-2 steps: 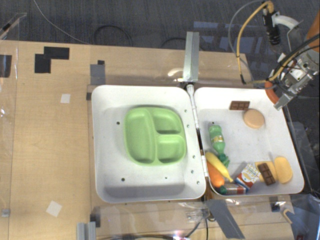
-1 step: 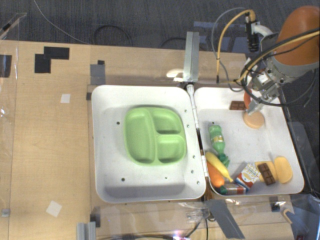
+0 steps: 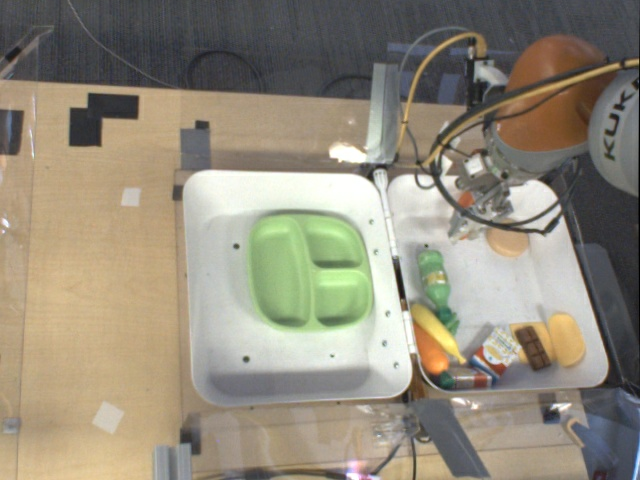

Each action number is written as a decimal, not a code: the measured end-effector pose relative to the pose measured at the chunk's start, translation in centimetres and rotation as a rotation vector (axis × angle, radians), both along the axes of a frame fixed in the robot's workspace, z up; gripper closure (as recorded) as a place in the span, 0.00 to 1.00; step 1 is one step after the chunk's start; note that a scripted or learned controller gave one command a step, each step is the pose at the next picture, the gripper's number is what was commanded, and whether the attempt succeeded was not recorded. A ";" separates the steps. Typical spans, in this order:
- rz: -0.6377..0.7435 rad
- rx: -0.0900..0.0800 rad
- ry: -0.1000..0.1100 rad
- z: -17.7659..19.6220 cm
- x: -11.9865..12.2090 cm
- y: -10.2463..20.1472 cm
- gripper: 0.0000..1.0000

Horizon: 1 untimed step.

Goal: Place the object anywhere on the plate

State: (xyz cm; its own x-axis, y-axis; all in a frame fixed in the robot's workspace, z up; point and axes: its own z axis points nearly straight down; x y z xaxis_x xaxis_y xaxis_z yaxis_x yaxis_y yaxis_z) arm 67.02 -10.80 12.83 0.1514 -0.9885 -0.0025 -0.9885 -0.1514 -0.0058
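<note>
I see my tool (image 3: 478, 208) over the right bin (image 3: 560, 298), just beside a tan disc (image 3: 508, 242); I cannot tell its opening or any load. I should grasp firmly before carrying to the green plate (image 3: 307, 271) in the left bin

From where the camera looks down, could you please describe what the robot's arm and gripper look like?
The arm is light grey with dark KUKA lettering, and a rounded orange band sits above the wrist. Yellow and black cables loop alongside it. The gripper is a small, grey metal part below the band.
</note>
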 end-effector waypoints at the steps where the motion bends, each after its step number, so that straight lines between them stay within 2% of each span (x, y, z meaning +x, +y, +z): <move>1: 0.005 0.001 -0.008 1.4 0.3 0.2 1.00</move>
State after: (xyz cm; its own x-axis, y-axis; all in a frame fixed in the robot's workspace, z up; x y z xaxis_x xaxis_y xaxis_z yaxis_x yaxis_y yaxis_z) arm 67.28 -10.63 14.21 0.1567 -0.9876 -0.0023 -0.9876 -0.1567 -0.0141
